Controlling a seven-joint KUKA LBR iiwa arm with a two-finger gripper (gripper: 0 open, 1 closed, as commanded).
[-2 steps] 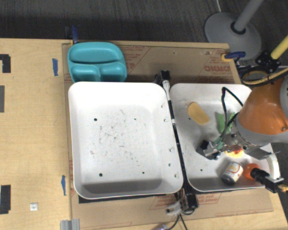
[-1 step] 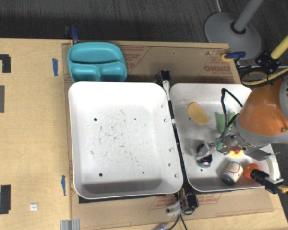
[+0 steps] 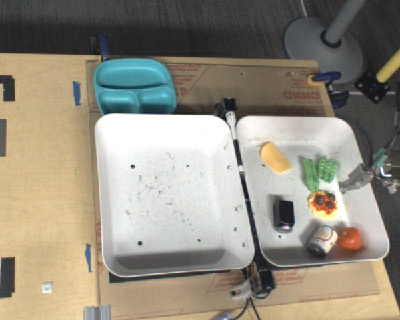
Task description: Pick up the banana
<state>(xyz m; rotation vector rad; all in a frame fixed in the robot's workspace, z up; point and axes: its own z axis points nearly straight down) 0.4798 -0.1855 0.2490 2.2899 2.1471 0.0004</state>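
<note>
The banana [image 3: 275,157] is a short, stubby yellow piece lying in the upper left part of the right bin [image 3: 367,209], near the divide between the two bins. Nothing touches or covers it, and it lies apart from the other items in that bin.
The right bin also holds a green leafy toy [image 3: 320,172], a yellow and red toy [image 3: 323,204], a black block [image 3: 284,215], a small can [image 3: 321,240] and a red tomato [image 3: 350,239]. A teal tray [image 3: 135,85] sits behind the left bin [image 3: 167,192]. A metal clamp [image 3: 357,177] grips the right bin's rim.
</note>
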